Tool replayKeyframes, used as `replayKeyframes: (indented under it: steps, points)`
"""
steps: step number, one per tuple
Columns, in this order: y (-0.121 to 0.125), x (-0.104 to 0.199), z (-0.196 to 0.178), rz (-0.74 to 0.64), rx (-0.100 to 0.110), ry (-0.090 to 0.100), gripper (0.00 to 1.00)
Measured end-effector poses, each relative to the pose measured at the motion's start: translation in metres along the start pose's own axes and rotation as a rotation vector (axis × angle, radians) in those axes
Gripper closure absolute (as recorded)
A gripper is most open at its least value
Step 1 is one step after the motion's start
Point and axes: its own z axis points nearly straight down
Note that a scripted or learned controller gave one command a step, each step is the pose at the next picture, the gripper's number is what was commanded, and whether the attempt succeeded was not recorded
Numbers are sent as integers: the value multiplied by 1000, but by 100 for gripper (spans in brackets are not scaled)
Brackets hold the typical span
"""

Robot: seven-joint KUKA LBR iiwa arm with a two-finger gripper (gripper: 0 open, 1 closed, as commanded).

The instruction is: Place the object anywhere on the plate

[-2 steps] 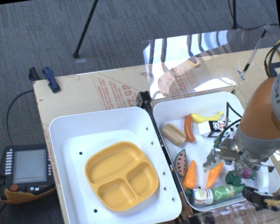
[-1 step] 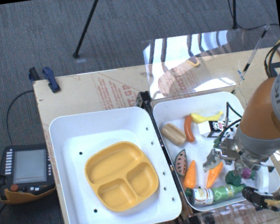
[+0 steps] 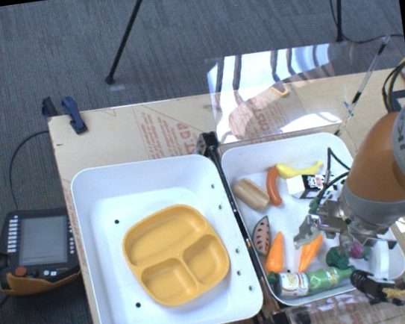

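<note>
A yellow three-compartment plate [image 3: 176,263] lies in the left bin [image 3: 89,212] with nothing on it. The right bin [image 3: 335,141] holds toy foods: a bread roll [image 3: 251,193], a red sausage [image 3: 272,186], a banana [image 3: 294,170], a watermelon slice [image 3: 261,233], two carrots [image 3: 275,254] [image 3: 308,255], a green bottle [image 3: 314,279], and green and purple pieces [image 3: 348,254]. My gripper [image 3: 313,233] hangs low over the right bin's middle, just above the right-hand carrot. Its body hides what lies under it.
A teach pendant [image 3: 38,250] sits on the floor left of the bench. A blue clamp [image 3: 71,113] grips the bench's back-left corner. A clear plastic sheet [image 3: 290,91] stands behind the right bin. The arm's orange band [image 3: 383,160] covers the bin's right side.
</note>
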Motion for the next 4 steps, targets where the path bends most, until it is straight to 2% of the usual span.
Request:
replayKeyframes:
  steps: [4]
  points:
    - [0, 0, 0, 0, 0, 0, 0]
